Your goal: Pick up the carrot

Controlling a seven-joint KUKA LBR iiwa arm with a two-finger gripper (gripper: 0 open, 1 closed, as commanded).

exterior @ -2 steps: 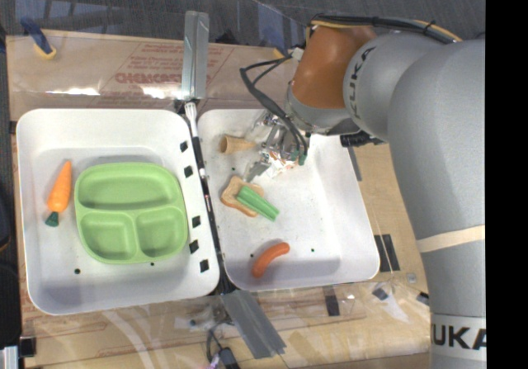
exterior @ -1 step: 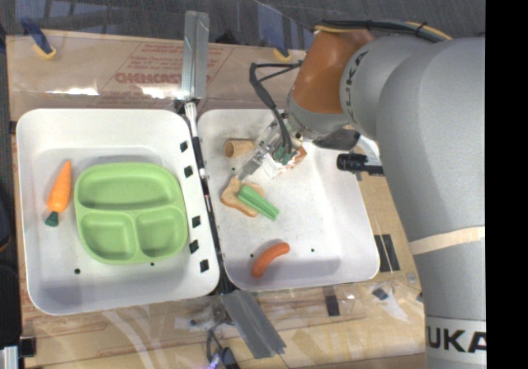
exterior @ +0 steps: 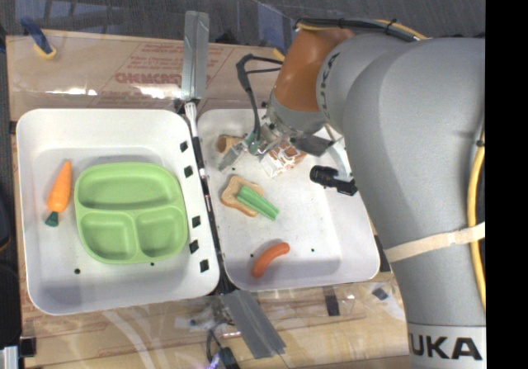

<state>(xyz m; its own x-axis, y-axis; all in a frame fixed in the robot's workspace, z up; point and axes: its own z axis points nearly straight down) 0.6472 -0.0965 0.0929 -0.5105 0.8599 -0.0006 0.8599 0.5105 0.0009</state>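
Observation:
The carrot [exterior: 58,189], orange with a dark green stem end, lies in the left bin [exterior: 33,276] near its left wall, just left of the green tray. It points roughly up and down, stem end nearest me. My gripper [exterior: 250,147] hangs low over the back of the right bin [exterior: 355,252], far to the right of the carrot. A small brown item [exterior: 224,143] sits just beside it. Nothing can be seen held in the gripper.
A green three-compartment tray [exterior: 128,211] takes up the middle of the left bin. The right bin holds a slice of toast with a green piece [exterior: 247,198] on it and an orange-red sausage [exterior: 270,257]. The bulky grey arm [exterior: 412,153] covers the right side.

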